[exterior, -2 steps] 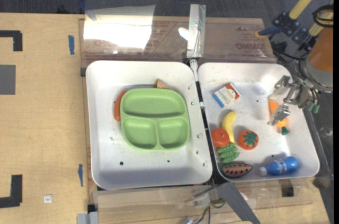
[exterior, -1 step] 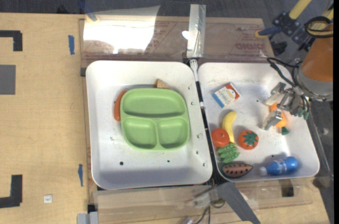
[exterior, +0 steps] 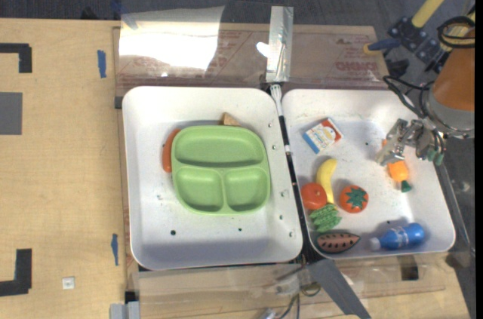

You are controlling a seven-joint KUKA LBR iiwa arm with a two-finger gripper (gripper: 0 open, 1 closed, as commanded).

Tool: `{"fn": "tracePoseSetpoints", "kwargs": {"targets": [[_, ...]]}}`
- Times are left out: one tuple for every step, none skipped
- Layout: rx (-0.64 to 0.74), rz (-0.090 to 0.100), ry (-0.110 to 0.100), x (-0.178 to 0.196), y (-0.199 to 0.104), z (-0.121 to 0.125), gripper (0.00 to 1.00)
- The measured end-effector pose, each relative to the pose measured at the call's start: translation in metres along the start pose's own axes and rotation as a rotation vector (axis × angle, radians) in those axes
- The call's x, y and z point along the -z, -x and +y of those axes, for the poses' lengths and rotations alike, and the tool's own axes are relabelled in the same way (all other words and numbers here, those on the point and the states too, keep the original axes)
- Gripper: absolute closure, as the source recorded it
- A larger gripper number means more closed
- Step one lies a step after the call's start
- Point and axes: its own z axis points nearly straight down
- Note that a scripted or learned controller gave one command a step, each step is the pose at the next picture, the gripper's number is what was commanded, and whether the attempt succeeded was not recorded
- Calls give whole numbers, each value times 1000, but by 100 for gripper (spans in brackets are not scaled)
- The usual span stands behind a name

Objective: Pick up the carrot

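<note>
Just below the gripper [exterior: 400, 140] I see the carrot [exterior: 398, 173] lying in the right bin [exterior: 445, 234], near its right wall. Its long axis runs roughly up and down my view, tilted slightly, orange body toward the gripper and green top pointing away, toward the bottle [exterior: 398, 237]. My arm [exterior: 456, 84] reaches in from the right, wrist bent down over the bin. I cannot tell the gripper's state. Left of it lie a carton [exterior: 323, 134], banana [exterior: 326, 176] and tomato [exterior: 352, 198].
</note>
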Motion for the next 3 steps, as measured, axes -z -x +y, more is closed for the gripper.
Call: {"fn": "tracePoseSetpoints", "kwargs": {"targets": [[-11,14,-1,49,-88,-7,100],[-151,19,-2,36,-117,-7,100],[-332,16,-4,-12,-11,-2,100]]}}
